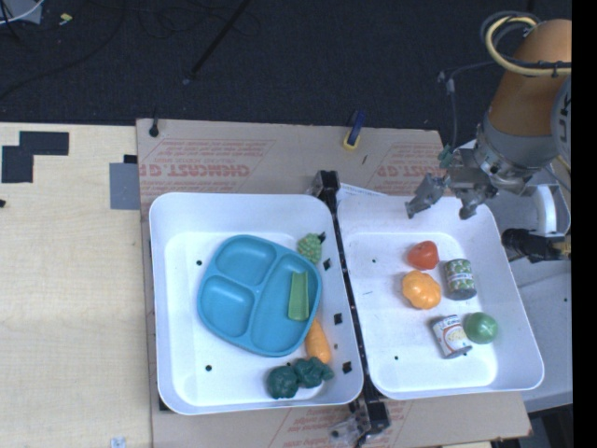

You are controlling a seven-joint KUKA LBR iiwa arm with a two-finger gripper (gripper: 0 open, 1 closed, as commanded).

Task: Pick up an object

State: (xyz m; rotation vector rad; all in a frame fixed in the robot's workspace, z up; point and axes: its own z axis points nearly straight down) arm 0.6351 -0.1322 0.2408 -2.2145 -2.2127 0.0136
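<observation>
The right bin [392, 362] holds a red pepper [423, 255], an orange pepper [421, 290], a green-labelled can [459, 278], a white can lying on its side [451, 335] and a green ball [481, 328]. My gripper [445, 202] hangs over the bin's far edge, above and behind the red pepper. Its two dark fingers are spread apart with nothing between them.
The left bin [177, 343] bears a blue divided plate [244, 297] with a green strip [298, 296] in it. Beside the plate lie a small green piece [310, 246], an orange carrot [317, 343] and dark broccoli [297, 377]. A black clamp [326, 183] joins the bins at the back.
</observation>
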